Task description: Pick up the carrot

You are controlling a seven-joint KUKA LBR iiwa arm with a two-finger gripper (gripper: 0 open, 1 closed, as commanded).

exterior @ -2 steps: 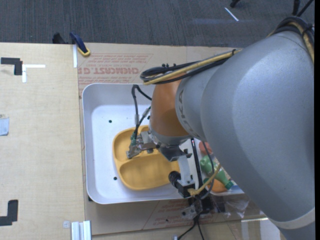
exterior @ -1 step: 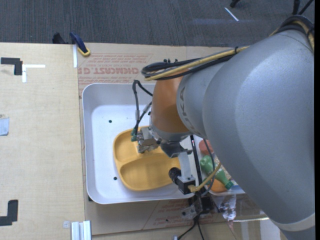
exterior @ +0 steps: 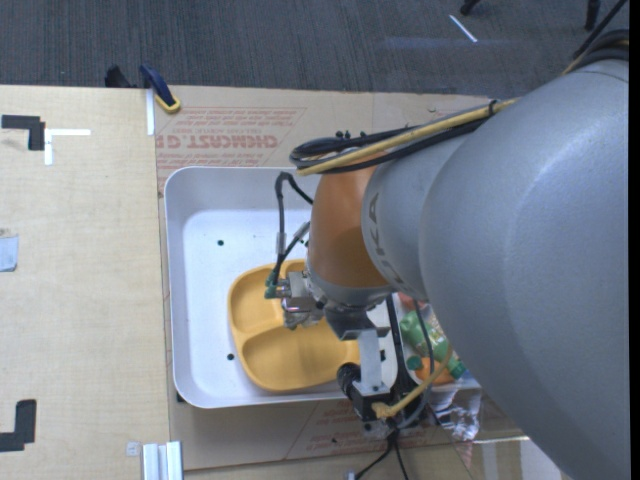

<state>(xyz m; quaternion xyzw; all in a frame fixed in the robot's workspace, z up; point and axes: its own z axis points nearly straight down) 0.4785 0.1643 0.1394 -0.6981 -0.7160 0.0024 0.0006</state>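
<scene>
The grey arm with its orange band [exterior: 340, 228] reaches in from the right and covers most of the bins. Its gripper [exterior: 292, 306] hangs low over a yellow two-part dish [exterior: 262, 333] in the left white bin [exterior: 195, 298]. A small orange and green patch [exterior: 436, 366] peeks out beside the wrist in the right bin; it may be the carrot, mostly hidden by the arm. Nothing shows held at the gripper.
The yellow dish fills the front right part of the left bin. Crumpled clear wrapping [exterior: 455, 413] lies by the right bin's front edge. A cardboard sheet [exterior: 230, 133] lies under the bins, with the pale bench top [exterior: 80, 298] to the left.
</scene>
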